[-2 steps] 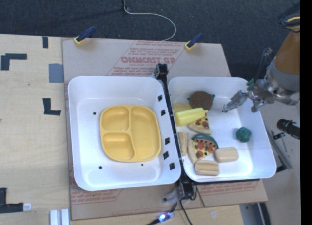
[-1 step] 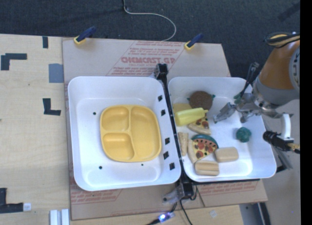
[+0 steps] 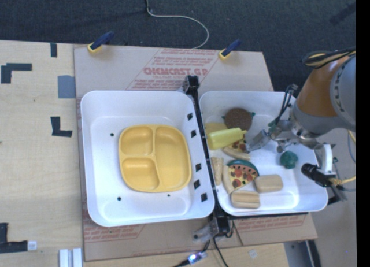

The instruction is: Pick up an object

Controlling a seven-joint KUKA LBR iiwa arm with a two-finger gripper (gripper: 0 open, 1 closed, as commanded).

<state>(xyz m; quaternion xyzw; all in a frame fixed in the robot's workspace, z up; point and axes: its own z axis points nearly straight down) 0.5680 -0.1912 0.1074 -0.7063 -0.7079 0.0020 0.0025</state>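
Arm [image 3: 324, 95] reaches in from right, over right bin [image 3: 263, 99]. Gripper [image 3: 258, 140] low in bin, tip just beside yellow corn-like piece [image 3: 224, 137] and brown round piece [image 3: 237, 118]. Can't tell finger state, too small. Nothing visibly held. Pizza slice [image 3: 241, 174], two tan bread pieces [image 3: 254, 192], green lump [image 3: 287, 158] nearby. Yellow divided tray [image 3: 155, 158] sits in left bin [image 3: 98, 144].
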